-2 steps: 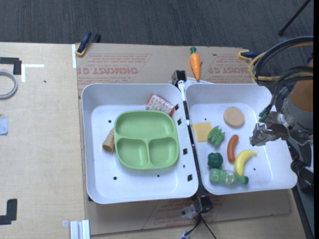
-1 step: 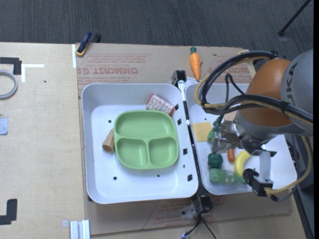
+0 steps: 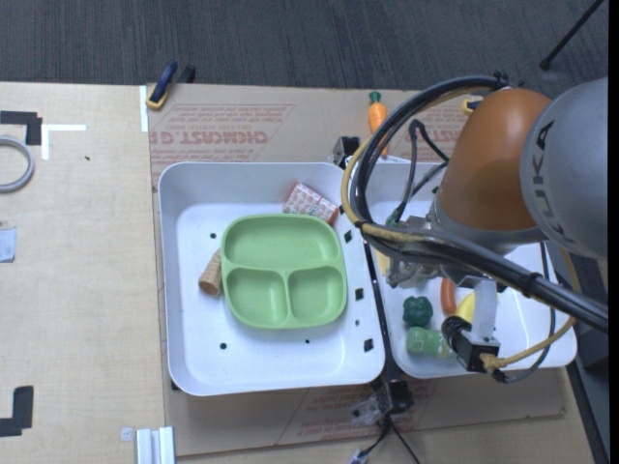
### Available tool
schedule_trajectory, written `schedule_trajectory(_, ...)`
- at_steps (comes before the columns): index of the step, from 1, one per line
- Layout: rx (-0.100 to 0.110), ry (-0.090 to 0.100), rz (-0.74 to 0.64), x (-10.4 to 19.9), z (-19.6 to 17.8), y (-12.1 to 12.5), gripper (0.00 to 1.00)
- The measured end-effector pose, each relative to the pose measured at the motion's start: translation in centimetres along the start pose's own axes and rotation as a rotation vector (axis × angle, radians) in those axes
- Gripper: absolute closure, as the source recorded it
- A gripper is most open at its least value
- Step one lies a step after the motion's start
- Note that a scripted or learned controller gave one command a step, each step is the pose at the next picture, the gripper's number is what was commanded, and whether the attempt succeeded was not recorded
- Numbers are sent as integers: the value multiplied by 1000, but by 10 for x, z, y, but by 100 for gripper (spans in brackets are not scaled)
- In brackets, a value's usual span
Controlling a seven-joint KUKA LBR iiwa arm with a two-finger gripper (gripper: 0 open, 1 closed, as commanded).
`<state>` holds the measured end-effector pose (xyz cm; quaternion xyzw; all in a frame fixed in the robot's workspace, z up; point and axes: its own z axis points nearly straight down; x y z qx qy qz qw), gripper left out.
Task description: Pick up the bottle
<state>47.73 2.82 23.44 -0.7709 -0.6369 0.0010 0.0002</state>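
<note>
In the right bin (image 3: 542, 356), a pale green bottle-like object (image 3: 426, 342) lies near the front wall. A dark green piece (image 3: 418, 309) sits just behind it, and I cannot tell whether the two are joined. The grey arm with its orange band (image 3: 493, 162) hangs over most of this bin. My gripper (image 3: 414, 271) is low under the wrist, just behind the green pieces, and is largely hidden by cables and the arm. Nothing is visibly held.
An orange-red item (image 3: 448, 295) and a yellow item (image 3: 467, 307) lie beside the green pieces. The left bin (image 3: 184, 336) holds a green divided plate (image 3: 285, 271), a brown cone (image 3: 210, 274) and a patterned packet (image 3: 309, 201). An orange toy (image 3: 376, 114) lies behind the bins.
</note>
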Motion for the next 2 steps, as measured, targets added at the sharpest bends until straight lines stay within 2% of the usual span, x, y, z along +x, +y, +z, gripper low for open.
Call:
schedule_trajectory(1,0,0,-275,61,2,-12,100)
schedule_trajectory(2,-1,-1,-96,116,-3,-22,100)
